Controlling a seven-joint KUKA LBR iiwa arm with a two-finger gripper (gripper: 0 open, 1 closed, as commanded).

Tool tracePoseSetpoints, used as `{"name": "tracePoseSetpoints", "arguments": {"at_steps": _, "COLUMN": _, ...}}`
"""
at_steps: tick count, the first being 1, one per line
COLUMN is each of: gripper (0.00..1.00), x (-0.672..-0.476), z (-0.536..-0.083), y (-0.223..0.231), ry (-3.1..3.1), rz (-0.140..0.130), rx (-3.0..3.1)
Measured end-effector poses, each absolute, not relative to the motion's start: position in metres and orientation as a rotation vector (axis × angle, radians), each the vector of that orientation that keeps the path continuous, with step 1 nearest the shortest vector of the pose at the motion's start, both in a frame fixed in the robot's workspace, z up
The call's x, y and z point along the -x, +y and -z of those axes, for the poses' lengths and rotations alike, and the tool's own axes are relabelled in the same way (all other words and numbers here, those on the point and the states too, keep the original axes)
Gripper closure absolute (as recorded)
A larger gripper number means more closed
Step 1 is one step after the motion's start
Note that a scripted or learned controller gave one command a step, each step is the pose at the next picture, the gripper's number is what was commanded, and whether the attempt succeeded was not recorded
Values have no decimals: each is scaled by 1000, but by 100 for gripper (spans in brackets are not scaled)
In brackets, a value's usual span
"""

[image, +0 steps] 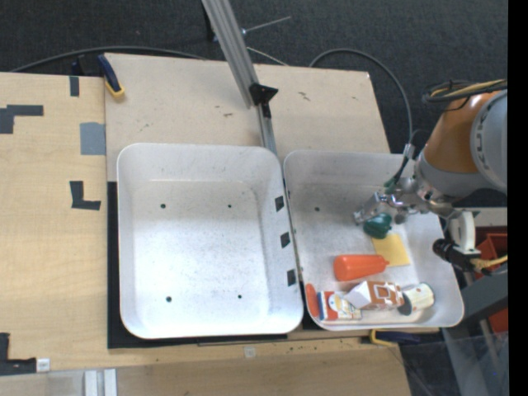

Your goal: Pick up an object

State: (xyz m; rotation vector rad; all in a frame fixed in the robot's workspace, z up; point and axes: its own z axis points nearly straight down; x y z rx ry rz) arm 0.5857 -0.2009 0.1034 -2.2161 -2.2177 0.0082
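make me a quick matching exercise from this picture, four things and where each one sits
Things:
1. orange object
2. yellow sponge
3. printed tube
4. gripper

Places:
A. along the right bin's near edge
B. middle of the right bin, left of the sponge
C. over a small teal object in the right bin
D. just below the teal object

Pairs: 1-B, 2-D, 3-A, 4-C

Two white bins: one at centre-left of the frame [132,221], one at lower right [330,180]. In the lower right bin: one orange piece [359,266], one yellow block [392,250], one small teal object [379,225], one printed tube [375,297]. One clamp [110,76] at upper left.
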Motion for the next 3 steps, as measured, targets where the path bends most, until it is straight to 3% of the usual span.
{"name": "tracePoseSetpoints", "arguments": {"at_steps": 1, "gripper": 100, "x": -588, "z": -117, "y": -201, "ry": -2223, "rz": -3, "rx": 2218}}
{"name": "tracePoseSetpoints", "arguments": {"at_steps": 3, "gripper": 100, "x": -581, "z": -241, "y": -194, "ry": -2227, "rz": 4, "rx": 2223}}
